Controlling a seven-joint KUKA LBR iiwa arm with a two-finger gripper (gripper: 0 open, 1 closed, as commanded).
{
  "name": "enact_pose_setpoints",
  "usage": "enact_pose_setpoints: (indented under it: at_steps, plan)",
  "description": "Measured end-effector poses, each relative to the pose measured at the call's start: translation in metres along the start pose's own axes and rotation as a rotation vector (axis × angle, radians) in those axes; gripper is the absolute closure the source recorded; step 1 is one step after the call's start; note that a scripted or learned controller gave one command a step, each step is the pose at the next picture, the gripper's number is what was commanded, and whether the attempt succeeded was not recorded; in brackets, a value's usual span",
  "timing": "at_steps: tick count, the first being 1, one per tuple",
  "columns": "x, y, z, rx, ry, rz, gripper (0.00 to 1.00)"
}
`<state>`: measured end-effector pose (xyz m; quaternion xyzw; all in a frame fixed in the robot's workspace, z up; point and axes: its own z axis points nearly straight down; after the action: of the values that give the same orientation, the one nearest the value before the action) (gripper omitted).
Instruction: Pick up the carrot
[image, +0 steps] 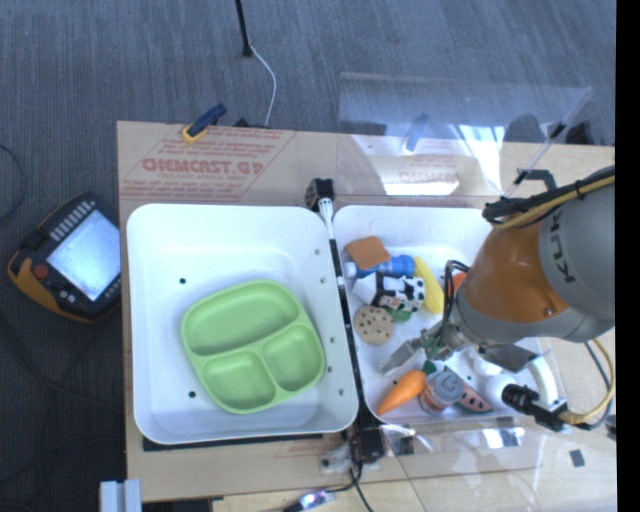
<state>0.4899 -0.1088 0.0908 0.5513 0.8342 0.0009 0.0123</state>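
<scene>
From the overhead camera, the carrot (399, 389) lies at the front of the right bin (470, 216), near its divider edge, and my gripper (412, 349) hangs just above it at about 1 o'clock, its 2 fingers spread and holding nothing. I judge this the approach step: next I must descend toward 7 o'clock, straddle the carrot clear of the can (439, 392) beside it, and close.

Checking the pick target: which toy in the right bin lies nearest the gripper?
The orange carrot, pointing toward the bin's front-left corner, just below the gripper. The cookie and cow sit farther up.
</scene>
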Motion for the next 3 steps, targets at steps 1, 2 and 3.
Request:
enact_pose_setpoints:
  at_steps: [1, 2, 3]
  plan:
    - [0.0027, 0.0028, -0.0001, -0.003, 0.0, -0.182, 0.0]
    - [0.0034, 0.0038, -0.0085, -0.003, 0.005, -0.181, 1.0]
    - [0.0038, 0.0031, -0.0077, -0.001, 0.006, -0.181, 0.0]
